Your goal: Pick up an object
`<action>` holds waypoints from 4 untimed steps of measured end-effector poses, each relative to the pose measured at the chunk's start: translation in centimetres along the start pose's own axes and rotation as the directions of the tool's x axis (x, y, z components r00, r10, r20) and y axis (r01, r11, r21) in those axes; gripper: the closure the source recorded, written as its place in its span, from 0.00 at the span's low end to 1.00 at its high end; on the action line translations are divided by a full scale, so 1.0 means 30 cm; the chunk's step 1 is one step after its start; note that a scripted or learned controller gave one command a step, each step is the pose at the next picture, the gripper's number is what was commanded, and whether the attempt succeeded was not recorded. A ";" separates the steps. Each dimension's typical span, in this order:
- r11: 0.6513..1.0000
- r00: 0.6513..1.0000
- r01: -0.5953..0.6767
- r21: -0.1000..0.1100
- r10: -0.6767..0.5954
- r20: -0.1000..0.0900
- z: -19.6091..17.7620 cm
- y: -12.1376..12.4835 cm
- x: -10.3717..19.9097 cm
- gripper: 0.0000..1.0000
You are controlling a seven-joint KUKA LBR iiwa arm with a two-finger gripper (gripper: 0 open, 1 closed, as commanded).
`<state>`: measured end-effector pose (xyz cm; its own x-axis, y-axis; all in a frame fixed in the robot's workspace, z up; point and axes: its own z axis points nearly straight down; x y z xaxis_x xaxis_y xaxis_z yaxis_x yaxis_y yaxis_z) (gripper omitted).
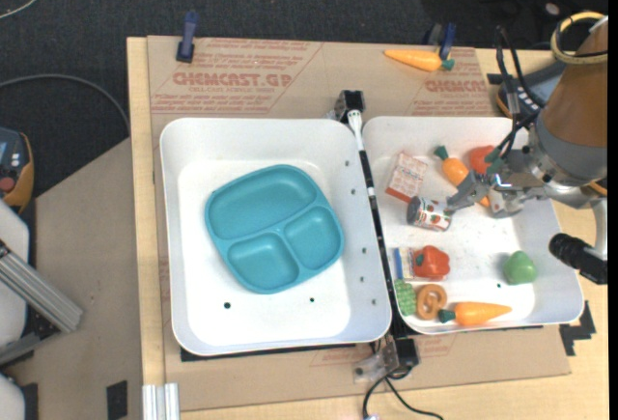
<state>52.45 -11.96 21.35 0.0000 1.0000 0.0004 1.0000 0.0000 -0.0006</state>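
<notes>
While the gripper (473,193) hangs low over the right bin (555,307), the reach is in hand.
Fingers spread, pinching nothing; next, settle around the can (429,213) and close.

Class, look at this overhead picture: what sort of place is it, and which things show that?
Probably a robotics lab: a grey robot arm reaches over two shallow white bins, one holding plastic toy food like an orange toy carrot.

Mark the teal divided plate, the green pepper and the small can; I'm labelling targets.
teal divided plate (273,227), camera view, centre ridge.
green pepper (520,267), camera view, its body.
small can (430,213), camera view, its side label.
</notes>
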 end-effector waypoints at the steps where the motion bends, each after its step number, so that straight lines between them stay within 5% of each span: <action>1: 1.000 1.000 0.002 -0.007 -0.002 0.002 -0.175 0.037 0.033 0.00; 2: 1.000 1.000 0.000 -0.002 0.000 0.001 -0.164 0.034 0.031 0.00; 3: 1.000 1.000 0.003 -0.006 -0.003 0.002 -0.218 0.136 0.049 0.00; 4: 1.000 1.000 -0.010 -0.010 0.010 0.008 -0.491 -0.045 -0.261 0.00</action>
<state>51.10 -19.79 36.08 0.0104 0.9999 -0.0072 0.9999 -0.0103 0.0096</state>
